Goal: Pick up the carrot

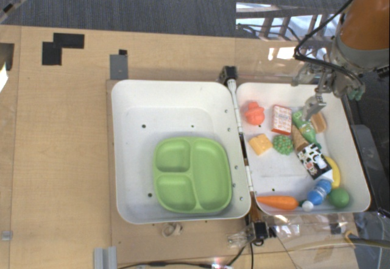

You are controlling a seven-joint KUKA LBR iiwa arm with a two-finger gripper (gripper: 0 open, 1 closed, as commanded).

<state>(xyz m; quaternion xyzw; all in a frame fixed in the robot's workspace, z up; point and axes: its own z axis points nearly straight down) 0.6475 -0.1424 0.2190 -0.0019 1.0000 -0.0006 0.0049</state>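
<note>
Carrot [278, 202] lies flat, lengthwise along the near wall of the right bin [359, 167], close to that bin's near-left corner, w/ its rounded orange end pointing toward the divider between the two bins. It isn't touched by anything. Just right of the carrot: a small blue bottle w/ white cap [317, 193], tilted, cap end nearest the carrot. Right of the bottle, in the near-right corner, a green round fruit [339, 198]. A yellow banana [333, 171] sits just beyond the bottle, partly under a black-and-white cow-print carton [312, 160].

Farther from the carrot, mid-bin: a yellow cheese-like wedge [260, 144] and a dark green broccoli-like lump [282, 144] beside it. Beyond those, an orange-red lumpy item [254, 113] and a red-and-white box [281, 119] near the far wall. A green item [303, 126] and a tan item beside it lie toward the far-right part, under the arm's tool.

Gripper [315, 105] hangs over that far-right part of the right bin, well apart from the carrot, roughly above the green item. Can't tell how far its pincer is spread; nothing seen held in it. Orange band of the arm [367, 8] sits beyond, at the far-right.

Left of the carrot, across the divider, the left bin [134, 109] holds a green three-compartment plate [192, 174].
</note>
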